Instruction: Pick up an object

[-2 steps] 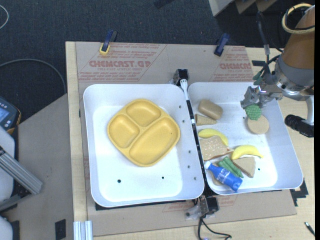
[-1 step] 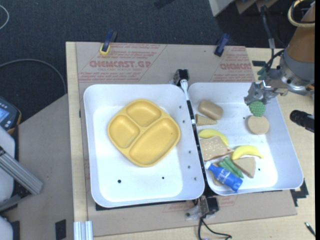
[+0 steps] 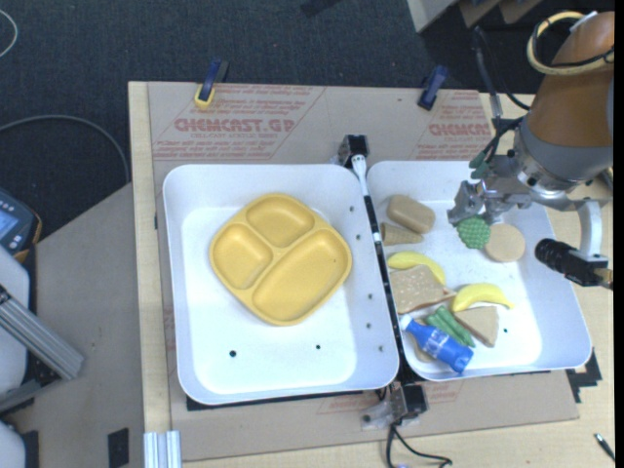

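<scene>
Bins sit side by side on the bench: the left bin (image 3: 185, 261) holds a yellow divided plate (image 3: 281, 256), while the right bin (image 3: 561, 344) is crowded with a tan bread roll (image 3: 409, 213), two bananas (image 3: 416, 261), a bread slice (image 3: 419, 288), a blue bottle (image 3: 441, 346), a green pod (image 3: 451, 323), a round beige cookie (image 3: 506, 244) and a green knobbly piece (image 3: 475, 232). Over the right bin's far side the arm's gripper (image 3: 472, 213) hangs low with its fingers pinching that green knobbly piece, just beside the cookie.
</scene>
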Tool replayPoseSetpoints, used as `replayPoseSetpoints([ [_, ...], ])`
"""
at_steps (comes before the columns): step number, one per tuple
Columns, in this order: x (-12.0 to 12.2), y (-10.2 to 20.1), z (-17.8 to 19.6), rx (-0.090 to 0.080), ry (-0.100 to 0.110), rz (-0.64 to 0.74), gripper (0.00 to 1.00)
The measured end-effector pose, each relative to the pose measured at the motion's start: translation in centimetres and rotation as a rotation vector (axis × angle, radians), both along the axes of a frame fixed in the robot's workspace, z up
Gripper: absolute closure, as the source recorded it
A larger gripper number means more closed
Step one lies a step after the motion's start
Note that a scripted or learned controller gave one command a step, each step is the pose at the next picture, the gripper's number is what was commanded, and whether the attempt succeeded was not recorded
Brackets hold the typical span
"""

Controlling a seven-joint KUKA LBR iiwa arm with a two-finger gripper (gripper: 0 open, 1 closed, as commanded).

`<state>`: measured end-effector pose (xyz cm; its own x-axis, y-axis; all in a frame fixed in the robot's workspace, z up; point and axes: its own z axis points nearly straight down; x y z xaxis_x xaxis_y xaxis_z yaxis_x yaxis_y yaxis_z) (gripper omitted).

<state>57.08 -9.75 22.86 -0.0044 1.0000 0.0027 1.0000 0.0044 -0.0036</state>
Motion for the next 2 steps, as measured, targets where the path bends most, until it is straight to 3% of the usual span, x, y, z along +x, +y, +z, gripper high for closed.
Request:
replayPoseSetpoints([
  [1, -2.70, 1.52, -0.87, -0.001, 0.001, -0.003, 1.00],
  [2, -2.65, 1.43, -0.73, -0.002, -0.003, -0.005, 1.00],
])
